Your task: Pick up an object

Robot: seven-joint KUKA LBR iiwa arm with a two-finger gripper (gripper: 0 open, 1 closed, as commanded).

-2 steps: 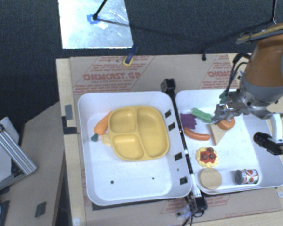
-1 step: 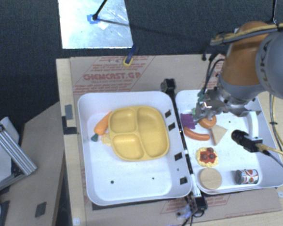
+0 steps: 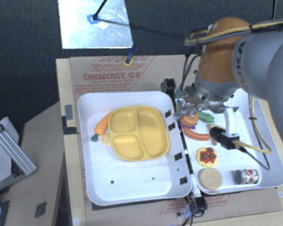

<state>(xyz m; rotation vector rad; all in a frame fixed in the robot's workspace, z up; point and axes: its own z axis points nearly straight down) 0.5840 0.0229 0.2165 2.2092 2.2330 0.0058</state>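
Observation:
My gripper point(image 3: 189, 112) hangs low over the far left corner of the right bin point(image 3: 273, 166), right by the wall between the two bins. Just beneath it lies a small orange-red piece point(image 3: 189, 121), partly covered by the gripper. A green piece point(image 3: 207, 115) sits to its right, and a long orange sausage point(image 3: 197, 134) lies just in front. I see nothing lifted off the bin floor. The grey arm and its orange band cover the back of the right bin.
Nearer the front of the right bin are a small toy pizza point(image 3: 207, 156), a round tan disc point(image 3: 210, 178) and a small can point(image 3: 246, 176) on its side. The left bin point(image 3: 132, 183) holds a yellow divided plate point(image 3: 137, 133) and a carrot point(image 3: 101, 124) at the plate's left.

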